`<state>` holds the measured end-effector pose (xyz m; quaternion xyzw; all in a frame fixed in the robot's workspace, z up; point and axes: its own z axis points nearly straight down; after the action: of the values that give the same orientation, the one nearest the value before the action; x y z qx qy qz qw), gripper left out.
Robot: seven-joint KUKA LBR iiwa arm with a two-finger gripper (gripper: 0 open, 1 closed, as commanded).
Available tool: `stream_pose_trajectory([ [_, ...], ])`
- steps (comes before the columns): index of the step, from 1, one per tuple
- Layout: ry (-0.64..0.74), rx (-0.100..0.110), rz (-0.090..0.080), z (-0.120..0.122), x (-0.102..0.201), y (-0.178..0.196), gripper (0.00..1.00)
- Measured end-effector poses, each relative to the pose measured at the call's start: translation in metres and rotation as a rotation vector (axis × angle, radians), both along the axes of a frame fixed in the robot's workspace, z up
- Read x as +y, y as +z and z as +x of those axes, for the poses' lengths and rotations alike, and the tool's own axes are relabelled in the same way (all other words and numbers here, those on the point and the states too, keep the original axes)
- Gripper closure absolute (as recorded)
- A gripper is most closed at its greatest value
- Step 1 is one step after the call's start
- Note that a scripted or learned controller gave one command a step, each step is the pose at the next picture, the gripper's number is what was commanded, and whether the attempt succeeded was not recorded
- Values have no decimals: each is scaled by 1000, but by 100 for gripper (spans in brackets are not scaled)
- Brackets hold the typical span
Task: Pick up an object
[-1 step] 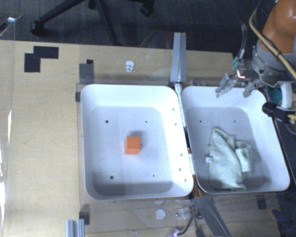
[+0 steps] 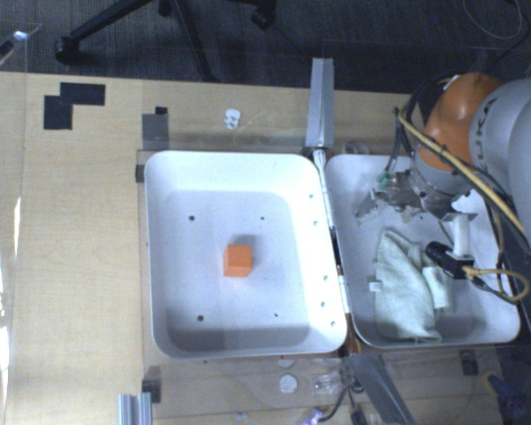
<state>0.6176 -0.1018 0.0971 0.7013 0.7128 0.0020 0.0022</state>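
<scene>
The fingers (image 2: 378, 204) hang over the far part of the right bin (image 2: 350, 264), pointing left, and whether they are open or closed cannot be told from this angle; nothing is seen between them. Just on their near side lies a crumpled white cloth (image 2: 404, 286), spread toward the near right of that bin, its long axis running far to near. A small orange cube (image 2: 238, 260) sits well apart in the middle of the left bin (image 2: 173, 264), across the divider between the two bins. The cloth is by far the closer pick: it lies near and slightly right of the fingers. The arm (image 2: 504, 140) comes in from the right above the pale wooden surface (image 2: 71, 264).
</scene>
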Motion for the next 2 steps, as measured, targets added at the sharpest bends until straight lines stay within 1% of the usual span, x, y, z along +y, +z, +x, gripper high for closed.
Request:
stream_pose_trajectory([
  [1,63,0,0,-6,39,89,0],
  [2,158,3,-1,52,11,-2,0],
])
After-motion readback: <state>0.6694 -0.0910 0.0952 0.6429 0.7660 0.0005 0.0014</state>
